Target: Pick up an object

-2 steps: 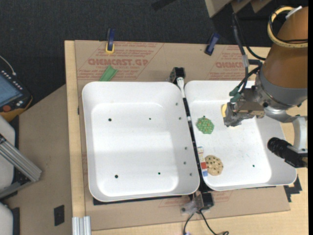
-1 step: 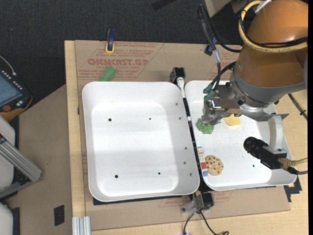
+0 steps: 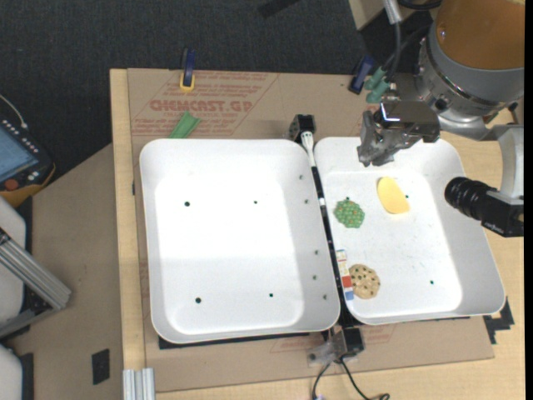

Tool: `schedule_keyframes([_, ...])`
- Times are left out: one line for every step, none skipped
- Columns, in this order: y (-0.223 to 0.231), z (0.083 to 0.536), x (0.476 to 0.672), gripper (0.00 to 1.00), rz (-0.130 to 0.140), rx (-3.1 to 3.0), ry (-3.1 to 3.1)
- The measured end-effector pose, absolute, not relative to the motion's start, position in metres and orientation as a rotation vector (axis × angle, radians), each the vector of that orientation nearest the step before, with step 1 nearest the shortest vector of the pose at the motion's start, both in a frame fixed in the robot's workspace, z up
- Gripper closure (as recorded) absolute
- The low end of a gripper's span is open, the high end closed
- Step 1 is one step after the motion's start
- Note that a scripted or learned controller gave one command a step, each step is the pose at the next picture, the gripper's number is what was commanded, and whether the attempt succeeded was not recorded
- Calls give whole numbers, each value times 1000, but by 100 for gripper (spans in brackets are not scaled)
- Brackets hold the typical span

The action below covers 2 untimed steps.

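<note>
— Where is the yellow piece (image 3: 393, 197) relative to the claw (image 3: 376, 152)?
— At its 5 o'clock, just beside, in the right bin (image 3: 454, 248).
— Claw spread or pinching?
— Cannot tell.
— What else lies there?
— A green lump (image 3: 350, 213) and a cookie (image 3: 364, 281).
— Any writing?
— "CHEMCAST" on the cardboard (image 3: 208, 98) at the left bin's (image 3: 225, 240) 12 o'clock.

**Materials and finishes**

Left bin (image 3: 225, 248): white plastic, smooth, faint sheen. Right bin (image 3: 450, 265): the same. Surface (image 3: 241, 98): brown cardboard-like sheet, matt, printed red. Arm (image 3: 479, 65): grey metal-looking shell, satin; orange band (image 3: 487, 15) glossy. End effector (image 3: 379, 150): dark grey, dull. Yellow object (image 3: 393, 197): smooth. Green object (image 3: 350, 214): bumpy, rough. Tan object (image 3: 364, 281): speckled, matt.
</note>
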<state>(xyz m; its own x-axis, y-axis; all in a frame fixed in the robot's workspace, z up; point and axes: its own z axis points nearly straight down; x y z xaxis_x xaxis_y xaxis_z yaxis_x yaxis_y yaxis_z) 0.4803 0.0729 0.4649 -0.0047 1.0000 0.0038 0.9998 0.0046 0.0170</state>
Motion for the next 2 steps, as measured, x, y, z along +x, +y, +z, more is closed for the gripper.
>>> schedule_keyframes([114,344,510,100,-14,2222,2229])
schedule_keyframes([47,323,496,100,-7,2231,2217])
